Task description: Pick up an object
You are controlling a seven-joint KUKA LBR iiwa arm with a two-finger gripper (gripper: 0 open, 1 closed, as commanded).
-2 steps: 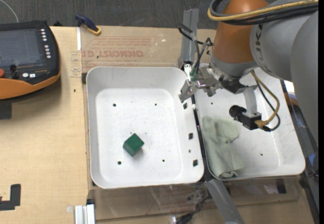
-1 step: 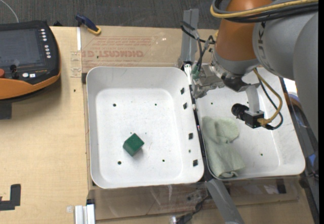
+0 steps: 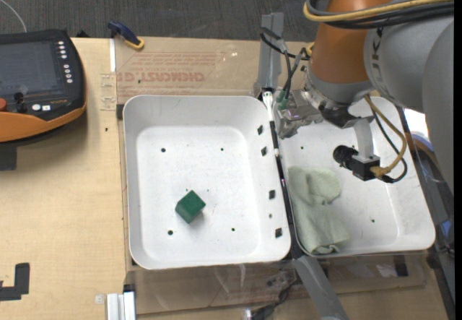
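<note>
Green cube (image 3: pixel 190 206) lay in the left bin (image 3: pixel 144 167), toward the 7 o'clock part of its floor, resting on one face and turned a little off the bin's edges. It touched neither wall.

Pale cloth (image 3: pixel 316 209) lay crumpled in the right bin (image 3: pixel 404 225), bunched against the wall shared with the left bin, at about 8 o'clock on that bin's floor. Part of it was folded into a raised lump at its upper end.

Arm (image 3: pixel 404 37) reached in from 3 o'clock, its orange band (image 3: pixel 346 29) sitting above the wrist, over the far end of the right bin. Hand (image 3: pixel 289 118) was at the 10 o'clock corner of the right bin, close to the divider between the two bins. Whether it was open or closed could not be told: the wrist and cabling covered it. Nothing was seen held in it. Cube was well apart from the hand, across the divider at roughly 7 o'clock from it.

Desk (image 3: pixel 58 225) was of light wood. A control pendant (image 3: pixel 36 87) with a dark screen and orange rim sat at 9 o'clock from the left bin. A cardboard sheet (image 3: pixel 180 73) with red print lay at 12 o'clock behind that bin.
</note>
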